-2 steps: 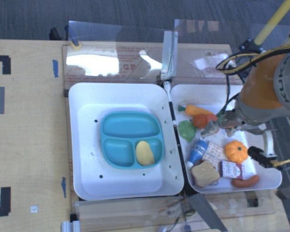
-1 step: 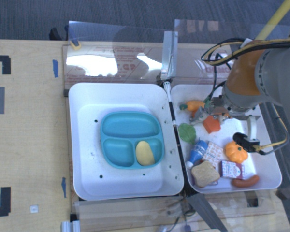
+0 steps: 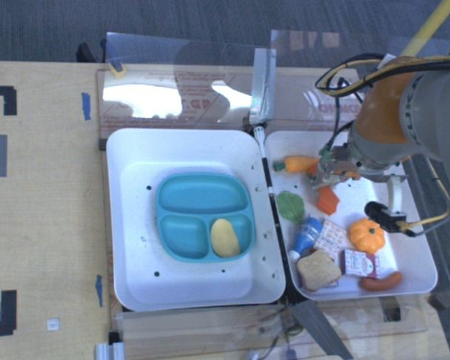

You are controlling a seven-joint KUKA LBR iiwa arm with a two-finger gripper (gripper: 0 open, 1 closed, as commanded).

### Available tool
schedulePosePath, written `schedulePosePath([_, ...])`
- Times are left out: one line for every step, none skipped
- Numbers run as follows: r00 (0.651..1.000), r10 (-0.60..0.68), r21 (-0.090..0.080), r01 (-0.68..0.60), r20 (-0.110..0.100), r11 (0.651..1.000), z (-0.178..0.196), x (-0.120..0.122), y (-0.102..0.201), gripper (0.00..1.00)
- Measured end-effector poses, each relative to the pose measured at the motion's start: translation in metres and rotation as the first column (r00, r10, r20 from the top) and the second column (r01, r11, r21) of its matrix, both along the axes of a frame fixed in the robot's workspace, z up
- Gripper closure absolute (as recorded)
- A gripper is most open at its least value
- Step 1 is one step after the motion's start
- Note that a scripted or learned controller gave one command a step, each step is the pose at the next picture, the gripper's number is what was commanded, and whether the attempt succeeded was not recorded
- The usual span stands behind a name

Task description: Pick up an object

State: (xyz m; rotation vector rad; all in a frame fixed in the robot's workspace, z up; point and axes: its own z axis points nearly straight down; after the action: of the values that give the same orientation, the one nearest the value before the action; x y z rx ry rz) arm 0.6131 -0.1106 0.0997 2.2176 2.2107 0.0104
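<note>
The gripper [image 3: 331, 172] hangs low in the right bin [image 3: 424, 265], beside a toy carrot [image 3: 300, 163] and just above a small orange-red block [image 3: 328, 199]; whether it grips anything, I cannot tell. Nearby lie a green leafy piece [image 3: 290, 205], a pumpkin [image 3: 367, 235] and a bread slice [image 3: 319, 270]. In the left bin [image 3: 127, 201], a blue divided tray [image 3: 202, 193] holds what looks like a lemon [image 3: 224, 238].

Blue three-compartment tray [image 3: 202, 195] well apart from the claw [image 3: 331, 172], toward view-left, lying inside the white left bin [image 3: 127, 201]. Farther that way: pale wooden surface [image 3: 45, 201], blue tape strip [image 3: 85, 105]. Clear panel [image 3: 180, 88] behind the bin.
</note>
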Motion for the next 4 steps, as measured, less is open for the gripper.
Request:
schedulePosePath([0.993,-0.12,0.003,0.12,-0.008,0.993,-0.012,-0.01,-0.032,1.0])
schedulePosePath([0.999,-0.043,0.005,0.043,0.0,0.999,0.091,0.046,0.048,1.0])
schedulePosePath([0.999,-0.048,0.002,0.048,-0.011,0.999,0.086,0.043,0.045,0.0])
schedulePosePath([0.989,0.148,0.001,-0.148,0.002,0.989,-0.004,0.059,0.014,0.0])
